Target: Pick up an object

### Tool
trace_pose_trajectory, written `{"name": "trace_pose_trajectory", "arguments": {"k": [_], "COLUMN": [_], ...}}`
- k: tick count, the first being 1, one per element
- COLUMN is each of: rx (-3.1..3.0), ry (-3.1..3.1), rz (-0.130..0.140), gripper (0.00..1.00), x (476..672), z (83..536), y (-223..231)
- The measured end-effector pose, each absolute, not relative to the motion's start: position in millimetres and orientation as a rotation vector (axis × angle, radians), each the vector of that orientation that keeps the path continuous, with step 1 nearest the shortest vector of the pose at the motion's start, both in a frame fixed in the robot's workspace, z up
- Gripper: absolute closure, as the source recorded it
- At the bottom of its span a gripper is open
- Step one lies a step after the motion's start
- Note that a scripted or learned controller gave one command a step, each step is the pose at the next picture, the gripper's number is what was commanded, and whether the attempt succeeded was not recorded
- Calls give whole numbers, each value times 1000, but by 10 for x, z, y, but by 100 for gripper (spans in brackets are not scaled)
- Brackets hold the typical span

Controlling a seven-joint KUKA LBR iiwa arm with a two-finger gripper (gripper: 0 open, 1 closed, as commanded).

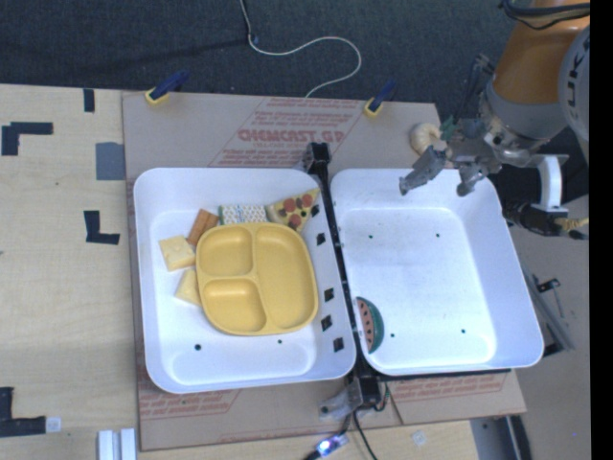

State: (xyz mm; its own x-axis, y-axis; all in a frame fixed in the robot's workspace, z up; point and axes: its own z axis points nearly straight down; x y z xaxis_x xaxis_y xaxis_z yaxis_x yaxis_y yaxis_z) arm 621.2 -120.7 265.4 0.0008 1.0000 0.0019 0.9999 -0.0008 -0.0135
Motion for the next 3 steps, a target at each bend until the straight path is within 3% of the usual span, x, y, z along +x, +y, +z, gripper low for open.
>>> {"name": "trace_pose_trajectory", "arguments": {"k": [1,3], "rx": [-2218,-2217], "ry": [-2223,-2220], "rz": [1,7], "gripper": [0,0], "x": [6232,6201], "z": [2726,1855], "y": [-1205,-1194]}}
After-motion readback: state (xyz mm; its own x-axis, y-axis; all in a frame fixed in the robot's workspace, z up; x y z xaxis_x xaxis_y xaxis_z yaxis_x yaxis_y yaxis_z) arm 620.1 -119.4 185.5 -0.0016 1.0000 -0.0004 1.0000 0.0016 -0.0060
